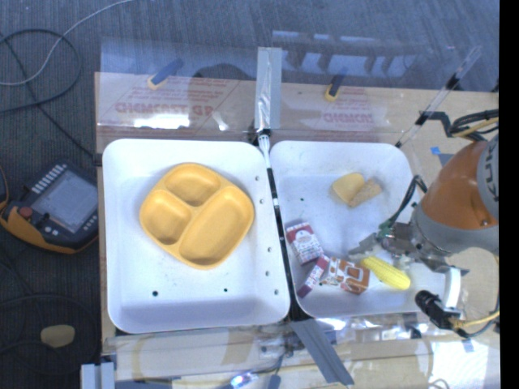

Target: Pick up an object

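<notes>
Hanging low over the right bin [405,162], the gripper [395,250] sits just beside the yellow corn cob [386,271], which lies in that bin's near right corner. Whether the pincer is apart or together I cannot tell, since the wrist and its orange band hide the tips from this slanted view. Nothing visible sits between them, so no grasp can be claimed.

Several things could spoil a pick from here. The corn cob is rounded and looks smooth (probably a plastic toy), so a closing pinch slightly off its axis could squirt it sideways rather than trap it. It also touches or nearly touches the orange carton [349,276], with a red packet [302,241] and another small packet [313,279] close by; a descending finger could land on that clutter, push the pile, or catch two items at once. The bin's wall is near the cob too, leaving little room on that side for a finger to slide down.

Farther off, the yellow wedge [347,187] and the tan piece [368,191] lie touching each other, clear of the arm. The left bin [122,217] holds a yellow divided plate [197,214], too broad for an easy pinch.
</notes>
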`<act>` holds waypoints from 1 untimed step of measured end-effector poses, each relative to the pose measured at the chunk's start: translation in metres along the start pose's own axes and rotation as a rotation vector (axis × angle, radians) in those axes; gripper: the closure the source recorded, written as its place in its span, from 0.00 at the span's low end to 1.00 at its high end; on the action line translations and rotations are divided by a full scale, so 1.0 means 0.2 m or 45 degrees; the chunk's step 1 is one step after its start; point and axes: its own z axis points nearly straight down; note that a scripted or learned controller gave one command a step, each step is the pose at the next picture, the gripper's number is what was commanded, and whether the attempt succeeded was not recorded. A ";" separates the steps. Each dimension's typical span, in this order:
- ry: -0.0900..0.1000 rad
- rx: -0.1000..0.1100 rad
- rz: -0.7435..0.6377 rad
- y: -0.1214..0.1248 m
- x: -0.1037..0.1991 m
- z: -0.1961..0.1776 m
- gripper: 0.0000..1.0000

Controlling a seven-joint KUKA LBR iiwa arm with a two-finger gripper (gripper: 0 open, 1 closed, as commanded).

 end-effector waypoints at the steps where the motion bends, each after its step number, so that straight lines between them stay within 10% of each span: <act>1: 0.004 -0.006 -0.002 0.01 0.01 -0.05 1.00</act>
